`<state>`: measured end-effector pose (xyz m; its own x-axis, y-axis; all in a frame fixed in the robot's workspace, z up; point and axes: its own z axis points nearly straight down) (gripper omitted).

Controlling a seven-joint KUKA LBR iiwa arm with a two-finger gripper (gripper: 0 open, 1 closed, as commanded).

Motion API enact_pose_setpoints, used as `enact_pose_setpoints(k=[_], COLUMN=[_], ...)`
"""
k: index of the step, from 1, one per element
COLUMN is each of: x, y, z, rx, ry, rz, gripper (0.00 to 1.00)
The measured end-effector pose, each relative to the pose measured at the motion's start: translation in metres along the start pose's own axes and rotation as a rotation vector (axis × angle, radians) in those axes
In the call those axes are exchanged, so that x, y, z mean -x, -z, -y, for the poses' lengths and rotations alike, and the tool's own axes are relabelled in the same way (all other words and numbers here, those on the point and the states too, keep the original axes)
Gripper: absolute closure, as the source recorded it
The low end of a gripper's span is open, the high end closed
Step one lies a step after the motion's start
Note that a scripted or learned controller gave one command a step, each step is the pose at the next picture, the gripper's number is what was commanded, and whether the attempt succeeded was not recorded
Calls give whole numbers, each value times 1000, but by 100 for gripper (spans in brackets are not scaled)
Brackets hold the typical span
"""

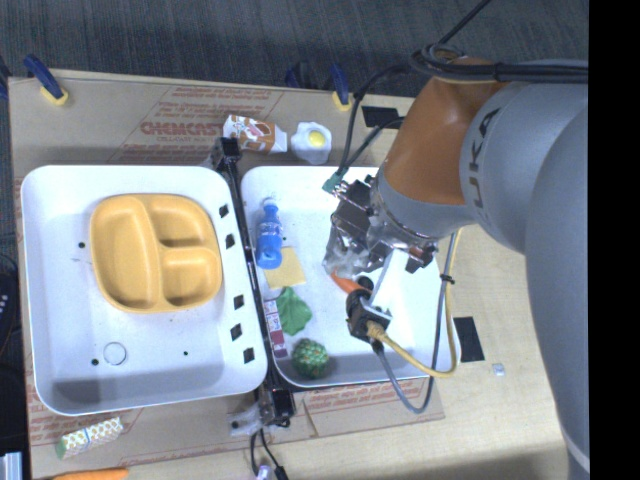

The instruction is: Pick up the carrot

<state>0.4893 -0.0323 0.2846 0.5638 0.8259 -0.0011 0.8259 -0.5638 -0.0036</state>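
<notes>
The grey arm (500, 158), lettered "KUKA" on its side, reaches over the right bin (300, 183). Red "CHEMCAST" print runs across the cardboard (190, 108) covering the counter. A yellow divided tray (155, 250) lies in the left bin (50, 268). The gripper (345, 263) hangs over the carrot (347, 284), a partly hidden orange tip; how wide it stands cannot be told. A blue bottle (268, 236) lies nearby.
</notes>
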Motion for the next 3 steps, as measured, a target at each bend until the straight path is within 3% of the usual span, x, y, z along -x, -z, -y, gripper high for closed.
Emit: enact_pose_setpoints(k=[1, 2, 3], x=[-1, -49, -41], y=[-94, -21, 63], z=[9, 49, 1], rx=[-4, -2, -1], ry=[-152, -448, -276], rz=[1, 0, -1], gripper=[100, 100, 100])
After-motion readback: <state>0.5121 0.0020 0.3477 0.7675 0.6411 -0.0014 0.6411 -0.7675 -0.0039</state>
